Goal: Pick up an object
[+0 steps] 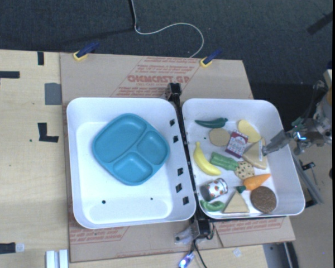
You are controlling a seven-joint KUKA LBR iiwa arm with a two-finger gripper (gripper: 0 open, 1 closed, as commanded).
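The gripper point(274, 143) hangs at the right bin point(271, 109) rim, jaws' state unclear, and should drop squarely over the cheese wedge point(257, 156).

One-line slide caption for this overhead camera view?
Gripper poised at the right bin's edge over toy food; blue divided plate lies in the left bin.

Fixed above the bench, looking down at a slant on both bins: left bin point(78, 166), right bin point(285, 166), far enough to frame both whole.
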